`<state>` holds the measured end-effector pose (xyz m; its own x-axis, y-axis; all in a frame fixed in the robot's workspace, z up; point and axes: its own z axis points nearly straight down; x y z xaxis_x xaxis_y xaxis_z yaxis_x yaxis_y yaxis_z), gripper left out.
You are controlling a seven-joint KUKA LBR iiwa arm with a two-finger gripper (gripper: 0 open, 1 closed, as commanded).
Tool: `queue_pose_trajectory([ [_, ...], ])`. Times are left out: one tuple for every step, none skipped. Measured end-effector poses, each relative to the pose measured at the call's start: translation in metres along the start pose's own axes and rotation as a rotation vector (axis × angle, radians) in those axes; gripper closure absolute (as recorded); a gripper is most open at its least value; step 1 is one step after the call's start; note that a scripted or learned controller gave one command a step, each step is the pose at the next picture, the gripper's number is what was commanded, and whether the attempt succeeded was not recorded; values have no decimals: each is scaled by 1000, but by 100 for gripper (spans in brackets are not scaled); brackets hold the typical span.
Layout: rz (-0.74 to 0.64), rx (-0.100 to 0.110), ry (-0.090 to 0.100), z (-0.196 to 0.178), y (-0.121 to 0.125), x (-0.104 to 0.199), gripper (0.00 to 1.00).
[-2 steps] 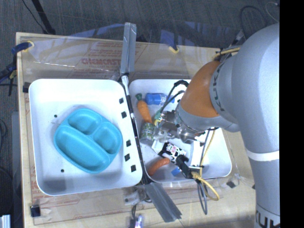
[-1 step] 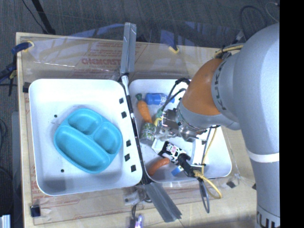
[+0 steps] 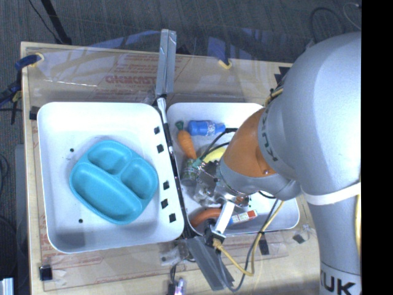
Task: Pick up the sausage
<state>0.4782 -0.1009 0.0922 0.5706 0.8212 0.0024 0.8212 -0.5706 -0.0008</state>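
Reaching down into the right bin (image 3: 284, 221), the arm (image 3: 319, 121) covers most of that bin from the right. The hand (image 3: 206, 186) sits low in the bin's left half, among metal parts and cabling; whether it is apart or together cannot be told from this angle.

Sausage (image 3: 204, 214): reddish-brown, curved, lying at the near left of the right bin, just near of the hand and partly under a white tag or bracket. Contact not confirmed; nothing visibly clamped.

Other contents of the right bin: carrot (image 3: 186, 144) upright-ish along the left wall, blue bottle (image 3: 205, 128) at the far side, a sliver of something yellow (image 3: 213, 156) beside the orange wrist band.

Left bin (image 3: 55, 177) carries a blue divided plate (image 3: 114, 180), well apart from the action.

Step, as judged: descent or approach over the sausage, grasp not yet shown. Next move calls for centring on the sausage's curve, nearer than the present position seems, then closing and lifting straight up. Risk: the carrot and clutter nearby, plus the bin wall close on the left.
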Motion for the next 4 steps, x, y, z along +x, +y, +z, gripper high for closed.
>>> queue_pose_trajectory([
  [-6,-2,2,-10,2,1,100],
  [-11,-1,4,-20,3,2,100],
  [-17,0,5,-29,4,3,100],
  [-22,2,6,-38,4,4,100],
])
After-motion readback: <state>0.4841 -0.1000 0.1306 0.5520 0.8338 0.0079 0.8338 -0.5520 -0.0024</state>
